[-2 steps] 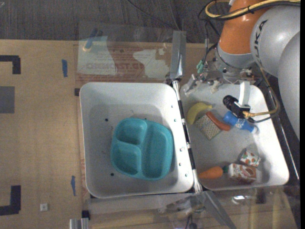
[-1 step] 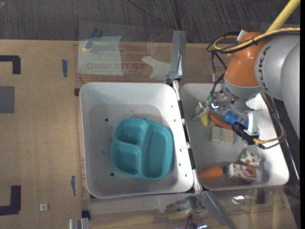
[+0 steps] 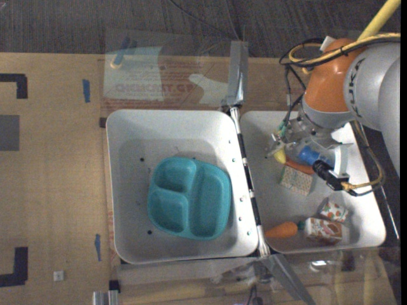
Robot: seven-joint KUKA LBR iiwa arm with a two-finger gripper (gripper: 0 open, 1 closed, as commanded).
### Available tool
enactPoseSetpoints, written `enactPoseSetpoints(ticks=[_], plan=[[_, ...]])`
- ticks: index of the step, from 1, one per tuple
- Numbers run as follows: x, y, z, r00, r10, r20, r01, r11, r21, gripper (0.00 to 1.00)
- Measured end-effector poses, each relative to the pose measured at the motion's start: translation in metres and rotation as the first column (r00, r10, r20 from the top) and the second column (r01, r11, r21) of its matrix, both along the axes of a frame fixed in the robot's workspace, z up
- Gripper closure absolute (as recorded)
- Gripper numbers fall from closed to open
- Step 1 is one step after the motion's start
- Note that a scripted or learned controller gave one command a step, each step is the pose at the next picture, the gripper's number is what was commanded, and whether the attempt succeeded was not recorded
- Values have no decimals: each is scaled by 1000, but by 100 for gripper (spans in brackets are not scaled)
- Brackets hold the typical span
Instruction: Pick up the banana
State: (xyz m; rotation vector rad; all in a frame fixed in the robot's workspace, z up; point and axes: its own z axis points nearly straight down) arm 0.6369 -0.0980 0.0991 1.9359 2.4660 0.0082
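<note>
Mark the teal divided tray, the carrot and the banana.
teal divided tray (image 3: 189, 197): camera view, on the ridge between its compartments.
carrot (image 3: 282, 230): camera view, middle of its orange body.
banana (image 3: 280, 156): camera view, the yellow tip visible under the wrist.

Two white bins sit on a tan bench (image 3: 51, 196). The left bin (image 3: 127, 138) carries a teal divided tray (image 3: 189, 197). In the right bin (image 3: 372, 227), an orange carrot (image 3: 282, 230) lies at the near edge beside a white carton (image 3: 323, 230) printed with red and orange fruit; a second small carton (image 3: 333, 211) has the same pattern. A pale speckled square packet (image 3: 296, 180) lies toward the middle. A yellow tip of the banana (image 3: 280, 157) shows under the arm, next to a blue piece (image 3: 310, 155) and a red-orange strip (image 3: 299, 166). The arm (image 3: 375, 88) is grey with an orange band (image 3: 327, 75). Blue tape marks (image 3: 86, 91) and black corner marks (image 3: 18, 84) dot the bench.
</note>
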Motion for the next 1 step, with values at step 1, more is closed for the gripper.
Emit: enactPoseSetpoints(ticks=[1], plan=[[31,8,88,996,-90,-3,90,996,-1,100]])
